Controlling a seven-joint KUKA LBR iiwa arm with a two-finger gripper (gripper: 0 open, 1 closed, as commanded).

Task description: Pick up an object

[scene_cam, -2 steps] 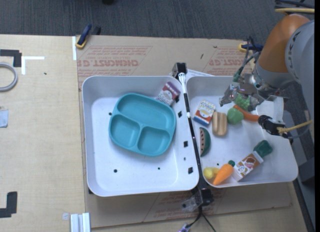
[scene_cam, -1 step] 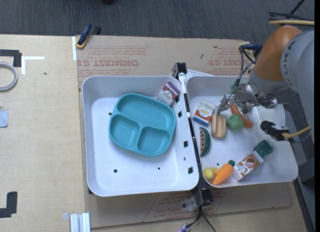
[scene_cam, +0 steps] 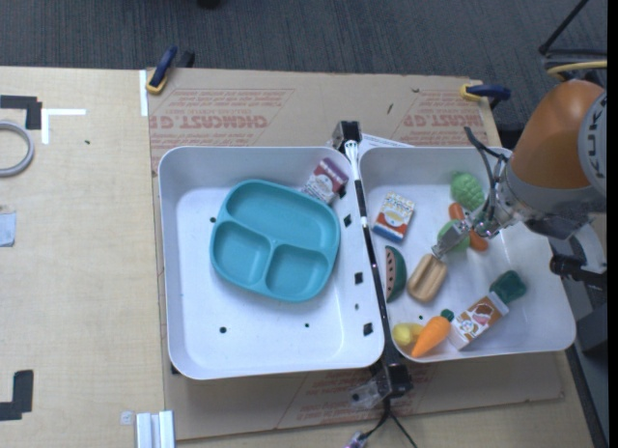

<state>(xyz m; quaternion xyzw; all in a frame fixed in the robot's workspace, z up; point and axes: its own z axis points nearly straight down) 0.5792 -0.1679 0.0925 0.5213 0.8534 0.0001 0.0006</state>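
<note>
My gripper point(scene_cam: 471, 230) hangs low in the right bin point(scene_cam: 541, 340), below the grey wrist and orange band of the arm. Its tip sits among a small green toy piece point(scene_cam: 449, 239) and small orange pieces point(scene_cam: 456, 212), touching or very close to them. A bumpy green toy vegetable point(scene_cam: 467, 188) lies just behind it. A tan bread-like toy point(scene_cam: 428, 277) lies in front and to the left of the tip. No object can be seen lifted off the bin floor.
The right bin also holds a white and orange carton point(scene_cam: 394, 216), a watermelon slice point(scene_cam: 393, 272), a carrot point(scene_cam: 432, 333), a yellow piece point(scene_cam: 404, 335) and a green-capped box point(scene_cam: 488, 309). The left bin point(scene_cam: 193, 340) holds a teal divided plate point(scene_cam: 275, 241) and a small packet point(scene_cam: 325, 181).
</note>
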